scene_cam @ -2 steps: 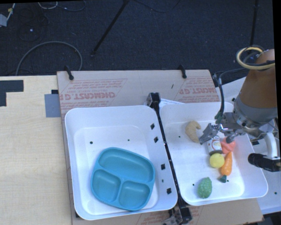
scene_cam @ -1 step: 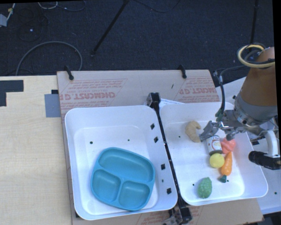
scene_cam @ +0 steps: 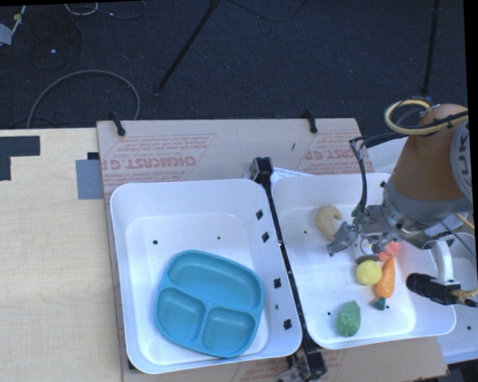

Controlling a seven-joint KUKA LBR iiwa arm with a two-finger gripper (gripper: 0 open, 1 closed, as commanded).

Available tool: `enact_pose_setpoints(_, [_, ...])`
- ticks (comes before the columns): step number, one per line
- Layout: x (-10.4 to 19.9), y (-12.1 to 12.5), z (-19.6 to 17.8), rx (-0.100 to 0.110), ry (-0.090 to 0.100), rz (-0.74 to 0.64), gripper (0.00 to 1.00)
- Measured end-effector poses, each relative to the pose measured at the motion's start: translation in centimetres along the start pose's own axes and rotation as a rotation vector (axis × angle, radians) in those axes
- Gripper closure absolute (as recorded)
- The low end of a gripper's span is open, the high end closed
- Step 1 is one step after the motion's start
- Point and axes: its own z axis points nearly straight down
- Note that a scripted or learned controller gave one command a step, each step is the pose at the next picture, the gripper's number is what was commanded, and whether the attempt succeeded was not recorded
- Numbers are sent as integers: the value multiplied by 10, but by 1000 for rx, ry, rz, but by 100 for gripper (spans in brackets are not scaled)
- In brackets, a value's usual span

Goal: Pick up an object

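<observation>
Fingers: gripper (scene_cam: pixel 355 238) low in the right bin (scene_cam: pixel 309 302), fingers look apart, nothing seen between them.
Nearest to fingers: beige potato-like object (scene_cam: pixel 329 219) just left and up of the gripper, apart from it; yellow lemon-like object (scene_cam: pixel 369 272) just below it.
Other candidates: orange carrot (scene_cam: pixel 387 278) touching the lemon's right side; a red piece (scene_cam: pixel 390 251) above the carrot, partly under the wrist; green lumpy object (scene_cam: pixel 348 319) further down from the lemon, alone near the bin's front wall.
Step in hand: judged as lining up on a target, no grasp yet.
How to do it well: pick one isolated item, centre the fingers over it, descend fully before closing; the potato or the green one is the cleaner choice.
Risk: lemon and carrot touch, so closing there may nudge both or pinch only an edge.
Left bin (scene_cam: pixel 129 232): holds blue divided tray (scene_cam: pixel 208 302), not relevant.
</observation>
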Motion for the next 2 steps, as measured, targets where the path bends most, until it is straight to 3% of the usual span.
enact_pose_setpoints(2, [10,3,82,-4,-1,2,0])
